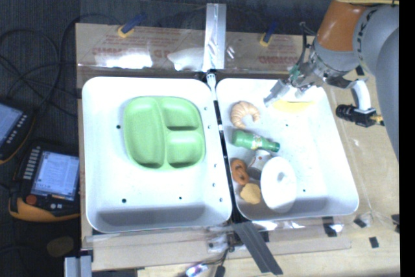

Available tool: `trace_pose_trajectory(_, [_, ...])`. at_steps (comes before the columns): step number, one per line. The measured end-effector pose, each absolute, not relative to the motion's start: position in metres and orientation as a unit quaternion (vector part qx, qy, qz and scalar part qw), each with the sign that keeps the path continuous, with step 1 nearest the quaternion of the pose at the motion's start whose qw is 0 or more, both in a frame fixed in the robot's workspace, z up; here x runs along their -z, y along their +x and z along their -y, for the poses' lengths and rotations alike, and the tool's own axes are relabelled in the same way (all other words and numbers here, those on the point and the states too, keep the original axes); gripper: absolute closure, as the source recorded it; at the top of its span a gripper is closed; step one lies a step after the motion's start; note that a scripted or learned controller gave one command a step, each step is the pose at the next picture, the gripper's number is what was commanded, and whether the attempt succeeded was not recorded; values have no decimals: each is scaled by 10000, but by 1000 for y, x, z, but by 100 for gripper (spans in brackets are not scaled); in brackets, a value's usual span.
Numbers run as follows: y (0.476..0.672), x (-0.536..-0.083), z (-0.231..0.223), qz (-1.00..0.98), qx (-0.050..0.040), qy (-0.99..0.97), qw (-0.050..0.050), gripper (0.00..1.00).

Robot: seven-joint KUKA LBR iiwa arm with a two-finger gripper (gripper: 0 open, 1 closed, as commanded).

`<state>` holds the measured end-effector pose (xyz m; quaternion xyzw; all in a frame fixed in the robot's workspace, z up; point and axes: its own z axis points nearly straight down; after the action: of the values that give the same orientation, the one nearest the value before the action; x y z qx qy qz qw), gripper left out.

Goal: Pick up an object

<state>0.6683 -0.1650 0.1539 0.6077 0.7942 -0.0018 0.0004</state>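
We are looking down at a slant on a bench where two shallow white bins are sitting side by side. The grey arm (363,29), with its orange band, is reaching in from the right and hanging over the far corner of the right bin (337,159). Its gripper (279,93) is pointing down and toward the left, just above the bin floor; from this angle we cannot tell how its tip is set, and we are seeing nothing in its hold. A flat yellow piece (293,106) is lying just beside the tip, near the bin's far wall.

The things on offer are crowding the left side of the right bin. A tan croissant (245,113) is lying near the divider, a little apart from the gripper. Just in front of it a green bottle (256,141) is lying on its side. Nearer the camera a white roll of tape (279,182) is resting on the floor, with a brown doughnut (240,170) beside it and a tan lump (250,192) touching its near edge.

In the left bin (104,159) a green divided plate (164,131) is lying flat, well apart from the arm.
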Motion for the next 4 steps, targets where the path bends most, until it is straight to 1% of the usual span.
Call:
trace_pose_trajectory(1, [676, -108, 152, -7472, -60, 6644, 127, 0])
trace_pose_trajectory(2, [676, -117, 152, -7475, -45, 6642, 122, 100])
trace_pose_trajectory(3, [675, -116, 152, -7475, -43, 6642, 122, 0])
trace_pose_trajectory(4, [675, -116, 152, -7475, -43, 6642, 122, 0])
